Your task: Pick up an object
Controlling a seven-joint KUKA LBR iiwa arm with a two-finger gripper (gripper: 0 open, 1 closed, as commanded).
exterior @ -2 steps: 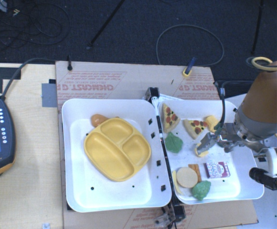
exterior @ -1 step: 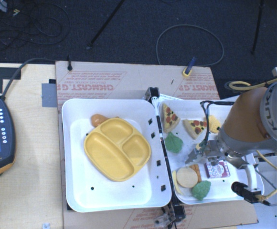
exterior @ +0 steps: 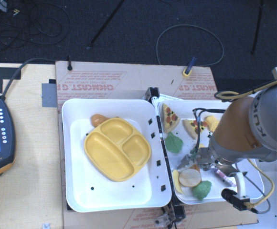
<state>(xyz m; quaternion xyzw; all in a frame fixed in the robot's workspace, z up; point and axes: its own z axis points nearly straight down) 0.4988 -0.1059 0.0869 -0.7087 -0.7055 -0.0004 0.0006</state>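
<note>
Your arm [exterior: 243, 128] reaches in from the right, low over the right bin [exterior: 258, 187]. The claw [exterior: 192, 160] sits among the toys, but you cannot tell its state — the wrist hides it. Just beside it: a round slice [exterior: 190, 178], green lump [exterior: 202, 189], another green piece [exterior: 173, 143], pizza slice [exterior: 169, 117]. The left bin [exterior: 76, 175] holds a yellow divided plate [exterior: 117, 148], with an orange thing [exterior: 98, 119] peeking out behind it.

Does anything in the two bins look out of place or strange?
Mostly no. The yellow divided plate lies askew in the left bin, partly covering an orange object at its upper edge. The toy foods in the right bin lie loosely scattered.
</note>
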